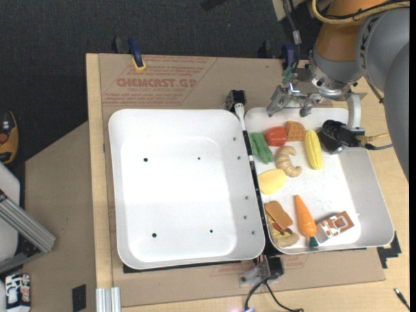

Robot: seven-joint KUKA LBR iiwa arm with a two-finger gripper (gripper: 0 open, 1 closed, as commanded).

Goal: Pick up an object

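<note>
You see the gripper [294, 101] hovering at the right bin's [377, 194] twelve o'clock rim, jaws spread around nothing, just above the toy tomato [277, 135], waffle [295, 130] and corn [313, 149].

Beyond the gripper [290, 101], dark carpet floor [130, 12]; beneath it, brown board [162, 80] on pale wooden bench [58, 174], evenly lit.

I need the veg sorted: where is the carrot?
The carrot lies in the right bin, near its front edge, between the sandwich and the small box.
</note>
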